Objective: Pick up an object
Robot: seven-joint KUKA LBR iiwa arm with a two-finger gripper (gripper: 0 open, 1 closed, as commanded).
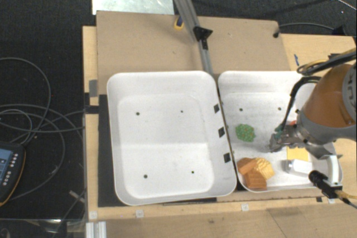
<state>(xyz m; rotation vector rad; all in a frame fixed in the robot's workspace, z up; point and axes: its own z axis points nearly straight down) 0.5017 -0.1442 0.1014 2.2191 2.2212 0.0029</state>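
In the right bin (pixel 251 89) lie a small green lumpy object (pixel 245 132), an orange-brown block (pixel 256 170) near the front edge, a yellow flat piece (pixel 297 154) and a small silver-white object (pixel 289 165). My gripper (pixel 278 139) hangs low over the bin, just right of the green object and left of the yellow piece. Its dark fingertips are small in this view. Nothing shows between them.
The left bin (pixel 167 136) sits beside the right one, joined by black clips along the shared edge. A grey pole (pixel 187 8) slants from the top down to the bins' back. Cables lie on the floor at left.
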